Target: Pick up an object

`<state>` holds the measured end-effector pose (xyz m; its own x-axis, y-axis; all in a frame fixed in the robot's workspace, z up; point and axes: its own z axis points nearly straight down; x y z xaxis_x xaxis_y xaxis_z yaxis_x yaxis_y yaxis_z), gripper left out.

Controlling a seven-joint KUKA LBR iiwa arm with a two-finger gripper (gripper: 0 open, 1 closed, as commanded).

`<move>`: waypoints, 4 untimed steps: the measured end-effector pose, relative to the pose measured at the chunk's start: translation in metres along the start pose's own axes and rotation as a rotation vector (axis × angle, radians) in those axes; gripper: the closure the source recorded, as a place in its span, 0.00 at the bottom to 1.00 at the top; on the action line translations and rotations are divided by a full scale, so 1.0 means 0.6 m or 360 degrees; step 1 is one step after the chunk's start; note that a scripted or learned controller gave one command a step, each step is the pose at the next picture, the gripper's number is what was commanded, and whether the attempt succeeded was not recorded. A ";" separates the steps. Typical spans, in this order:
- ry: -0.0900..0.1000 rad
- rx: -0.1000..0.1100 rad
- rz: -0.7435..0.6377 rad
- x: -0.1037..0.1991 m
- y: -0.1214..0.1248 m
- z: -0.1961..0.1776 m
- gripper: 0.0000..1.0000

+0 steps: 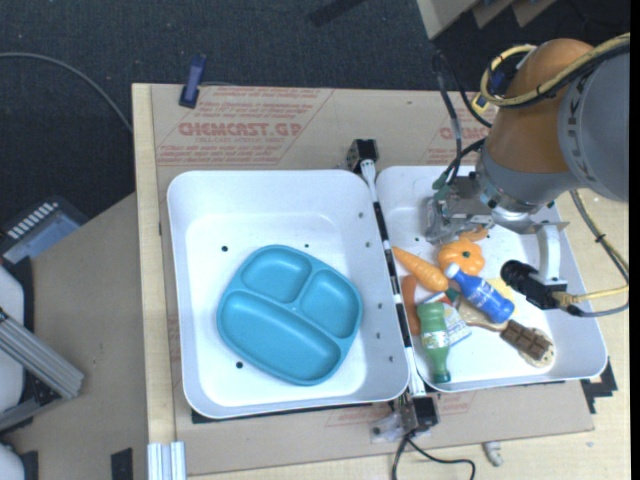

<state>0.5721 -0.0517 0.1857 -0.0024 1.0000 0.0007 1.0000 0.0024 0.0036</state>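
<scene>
Brown bench point(250, 133); arm bends down, claw point(455, 223) (fingers, can't tell) above small orange pumpkin point(463, 256).

Left bin point(190, 268): divided tray point(289, 313). Right bin point(585, 343): carrot point(420, 268), bottles beside it; gripper point(452, 226) above them.

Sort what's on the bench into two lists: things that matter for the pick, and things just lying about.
For the pick:
gripper, low in the right bin
small pumpkin
carrot
blue bottle
green bottle
chocolate bar

Lying about:
blue divided plate in the left bin
blue clip
</scene>
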 end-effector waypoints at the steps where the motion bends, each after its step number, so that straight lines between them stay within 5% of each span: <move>1: -0.0001 0.0005 0.0002 -0.002 -0.002 0.002 0.00; 2: -0.0006 -0.0001 0.0004 -0.084 0.002 0.149 0.00; 3: -0.0005 -0.0001 0.0003 -0.083 0.001 0.134 1.00; 4: -0.0001 0.0002 0.0001 0.006 0.001 -0.017 1.00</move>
